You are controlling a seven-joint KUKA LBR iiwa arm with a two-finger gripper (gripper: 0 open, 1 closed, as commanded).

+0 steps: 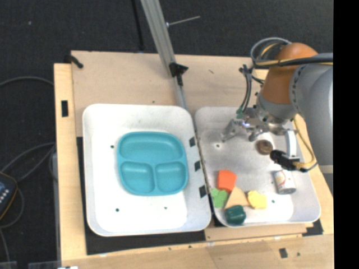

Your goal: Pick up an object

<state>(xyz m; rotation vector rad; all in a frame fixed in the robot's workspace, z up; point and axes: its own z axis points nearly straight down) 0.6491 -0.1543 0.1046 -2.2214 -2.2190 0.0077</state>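
My gripper (241, 131) hangs over the upper middle of the right bin (305, 214), below the arm's orange band. Its fingers stand open, with bare bin floor between them. A cluster of small objects lies at the bin's front: an orange block (226, 179), a light green piece (218, 196), a tan wedge (238, 196), a yellow piece (257, 199) and a dark green block (235, 214). The cluster is well below the gripper and apart from it. A small brown round object (263, 146) lies just to the gripper's lower right. A small can (284, 181) lies near the right wall.
The left bin (95, 150) holds a teal divided plate (151, 162) at its middle. A slanted metal pole (160, 32) rises behind the bins and ends near their shared top corner. The arm's grey body covers the right bin's upper right part.
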